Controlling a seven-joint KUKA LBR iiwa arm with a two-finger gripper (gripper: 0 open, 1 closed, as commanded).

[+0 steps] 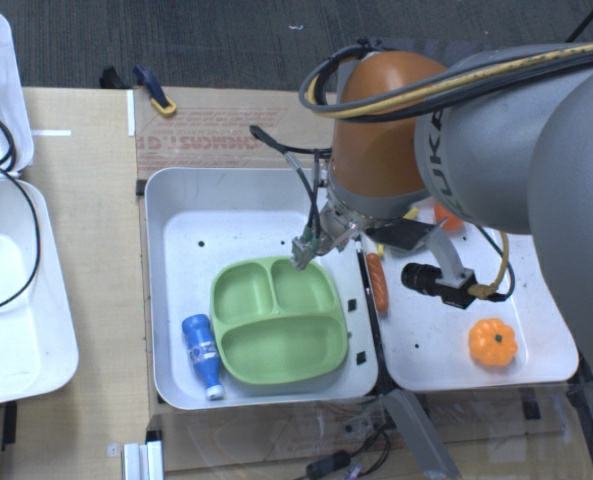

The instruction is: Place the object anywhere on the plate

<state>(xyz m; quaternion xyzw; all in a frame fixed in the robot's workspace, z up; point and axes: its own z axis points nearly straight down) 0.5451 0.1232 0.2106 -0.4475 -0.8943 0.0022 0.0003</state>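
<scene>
A green divided plate [276, 320] lies in the left bin [176, 228]. My gripper [305, 253] hangs over the plate's upper right compartment, just at its far rim. Nothing shows between its tips. A blue bottle [202, 354] lies beside the plate's left edge. In the right bin a small orange pumpkin [492, 342] sits near the front right, and a red-orange sausage-shaped piece [378, 280] lies along the wall between the two bins.
The big grey arm with its orange band [386, 118] covers much of the right bin [446, 363]. A black part with a yellow cable [438, 280] hangs under the wrist. A white appliance with black cables [1, 218] stands at the far left.
</scene>
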